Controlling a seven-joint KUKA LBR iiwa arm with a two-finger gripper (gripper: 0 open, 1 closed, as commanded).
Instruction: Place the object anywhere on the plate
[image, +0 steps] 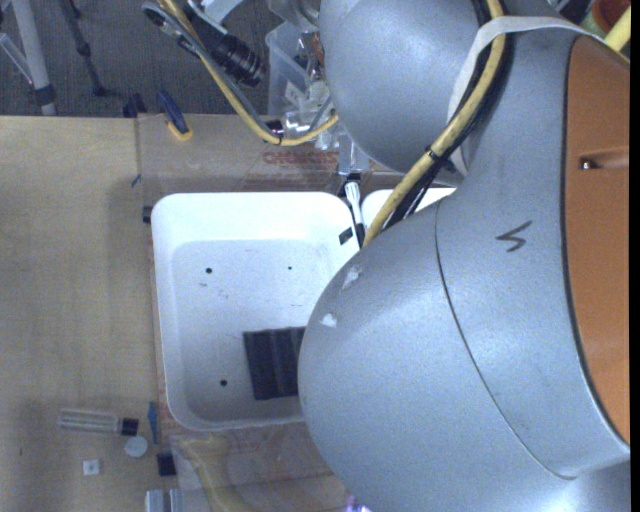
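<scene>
The wooden bench (70, 280) bears a white bin (165, 300) and small bits (100, 425).

The grey arm (470, 300) swells across the right of the camera view, blocking the right-hand bin (385, 203) save a sliver of rim and overhanging the near right corner of the left bin (165, 300). A dark flat block (268, 362) lies half under the arm on that bin's floor; the floor to the block's left and beyond it lies open. Yellow cable (440, 150) crosses the gap between the bins. Small parts (100, 422) litter the desk (70, 260) below the bin
</scene>
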